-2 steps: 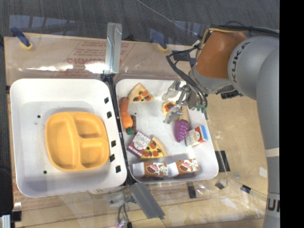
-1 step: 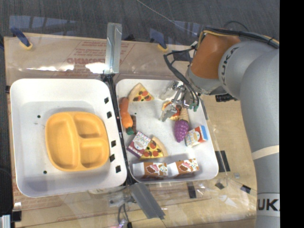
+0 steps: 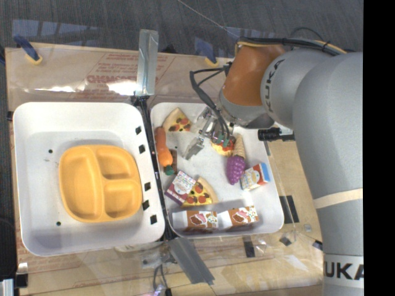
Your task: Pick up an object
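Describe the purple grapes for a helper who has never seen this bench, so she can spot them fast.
Look in the right bin, the one crowded with toy food. Along its right side, below the claw, lie the grapes: the one purple, knobbly bunch, beside a small carton.

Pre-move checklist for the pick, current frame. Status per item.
1. Gripper over the right bin: ok.
2. Object between fingers: not ok, none seen.
3. Finger opening: cannot tell.
4. Nearest target, ice cream cone, beside the gripper: ok.
5. Purple grapes crowd the cone: not ok.
6. Yellow tray in the left bin, away from the arm: ok.
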`<state>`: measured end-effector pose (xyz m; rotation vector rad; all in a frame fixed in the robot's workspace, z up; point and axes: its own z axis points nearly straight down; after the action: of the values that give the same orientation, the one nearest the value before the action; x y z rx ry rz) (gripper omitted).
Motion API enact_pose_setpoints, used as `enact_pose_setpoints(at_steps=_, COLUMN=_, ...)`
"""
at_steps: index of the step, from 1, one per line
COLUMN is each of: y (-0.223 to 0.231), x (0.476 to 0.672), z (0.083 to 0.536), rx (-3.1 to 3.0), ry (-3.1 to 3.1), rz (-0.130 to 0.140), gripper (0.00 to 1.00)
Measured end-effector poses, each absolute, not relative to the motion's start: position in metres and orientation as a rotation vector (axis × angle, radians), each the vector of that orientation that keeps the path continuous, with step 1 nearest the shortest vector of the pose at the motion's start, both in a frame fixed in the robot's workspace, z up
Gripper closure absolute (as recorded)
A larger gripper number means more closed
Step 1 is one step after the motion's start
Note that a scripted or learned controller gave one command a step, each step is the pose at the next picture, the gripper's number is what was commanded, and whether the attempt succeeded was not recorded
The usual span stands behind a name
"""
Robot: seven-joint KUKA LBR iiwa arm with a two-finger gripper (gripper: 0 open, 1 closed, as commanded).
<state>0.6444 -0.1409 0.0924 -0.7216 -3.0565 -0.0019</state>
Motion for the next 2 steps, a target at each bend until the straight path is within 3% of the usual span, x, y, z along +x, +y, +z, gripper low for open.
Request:
enact_pose_setpoints(at_steps=1, y=-0.100, x=0.636, z=0.094, rx=-0.816, ry=-3.040, rz=0.017, gripper=0.00)
enact_pose_setpoints(at_steps=2, y=-0.114, x=0.581, z=0.092, rx=-1.538, ry=-2.736, rz=0.002, gripper=0.00)
